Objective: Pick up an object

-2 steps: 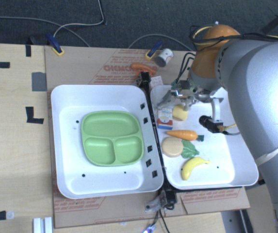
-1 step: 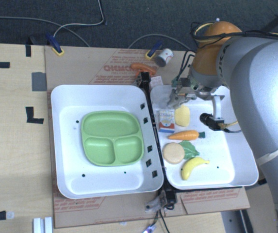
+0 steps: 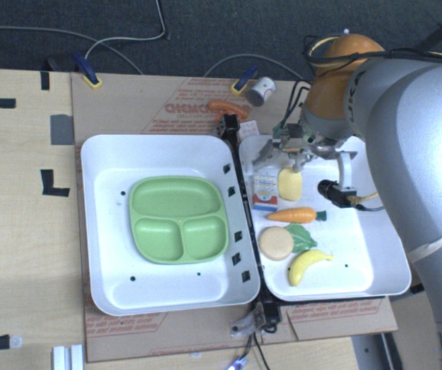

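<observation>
My gripper (image 3: pixel 286 156) hangs over the back left part of the right bin (image 3: pixel 375 272), coming down from the grey arm with its orange band. Directly in front of it a pale yellow block (image 3: pixel 290 184) stands in the bin, touching or nearly touching the gripper's tip. A small printed carton (image 3: pixel 264 190) lies just left of that block. In front of them lie an orange carrot (image 3: pixel 291 215), a round beige bun (image 3: pixel 275 242), a green leaf (image 3: pixel 305 237) and a yellow banana (image 3: pixel 308 264). Nothing can be seen held in the gripper.
The left bin (image 3: pixel 101 176) holds a green divided plate (image 3: pixel 179 218). Behind the bins, on the cardboard, lie an orange-red sausage shape (image 3: pixel 227 108) and a grey cylinder (image 3: pixel 260 91). Blue clamps (image 3: pixel 89 73) grip the cardboard's back edge. The arm's bulk covers the right bin's right side.
</observation>
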